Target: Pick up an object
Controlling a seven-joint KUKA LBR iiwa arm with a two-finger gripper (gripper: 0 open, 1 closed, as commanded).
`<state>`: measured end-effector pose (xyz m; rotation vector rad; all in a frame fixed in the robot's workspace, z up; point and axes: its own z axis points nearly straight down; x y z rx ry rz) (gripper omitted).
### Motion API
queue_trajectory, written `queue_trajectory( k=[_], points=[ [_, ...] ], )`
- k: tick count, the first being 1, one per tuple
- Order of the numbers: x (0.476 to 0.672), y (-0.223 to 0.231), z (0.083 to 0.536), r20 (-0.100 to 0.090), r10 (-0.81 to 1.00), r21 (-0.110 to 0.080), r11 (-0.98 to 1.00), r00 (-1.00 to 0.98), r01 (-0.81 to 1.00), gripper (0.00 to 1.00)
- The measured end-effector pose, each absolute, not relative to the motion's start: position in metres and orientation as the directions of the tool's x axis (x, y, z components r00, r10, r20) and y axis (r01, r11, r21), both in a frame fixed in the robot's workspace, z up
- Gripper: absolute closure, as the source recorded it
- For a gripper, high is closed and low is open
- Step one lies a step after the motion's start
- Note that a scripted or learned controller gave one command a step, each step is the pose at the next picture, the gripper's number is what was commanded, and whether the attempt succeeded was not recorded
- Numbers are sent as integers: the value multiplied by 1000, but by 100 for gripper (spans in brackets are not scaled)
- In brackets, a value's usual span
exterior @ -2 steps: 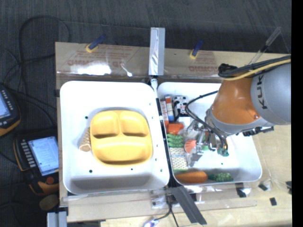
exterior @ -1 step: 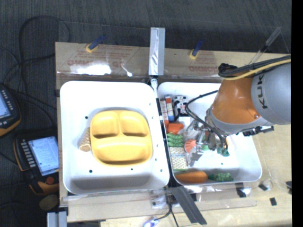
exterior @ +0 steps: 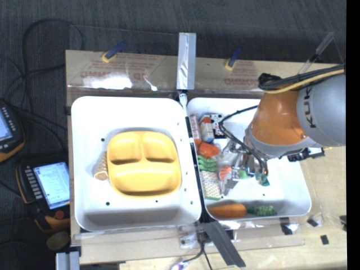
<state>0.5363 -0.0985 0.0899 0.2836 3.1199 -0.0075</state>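
A yellow tray (exterior: 144,162) with three compartments lies flat in the middle of the left bin (exterior: 84,151), and a small ridged tan piece (exterior: 101,166), like a cone, peeks out at its nine o'clock edge, touching it. In the right bin (exterior: 292,198), a toy carrot (exterior: 228,210) lies on its side at about seven o'clock along the near wall, with a green leafy piece (exterior: 262,210) just beside it toward three o'clock. A heap of small packets and toy food (exterior: 209,151), red, orange, green and white, crowds the bin's nine o'clock side, too jumbled to tell apart.
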Motion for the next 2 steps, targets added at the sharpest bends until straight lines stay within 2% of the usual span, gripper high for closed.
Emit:
queue_trajectory(
  k=[1,2],
  points=[
    [536,-99,90,-11,174,-2,985,-985,174,0],
    [541,-101,90,-10,61,-3,998,-998,61,0]
  ],
)
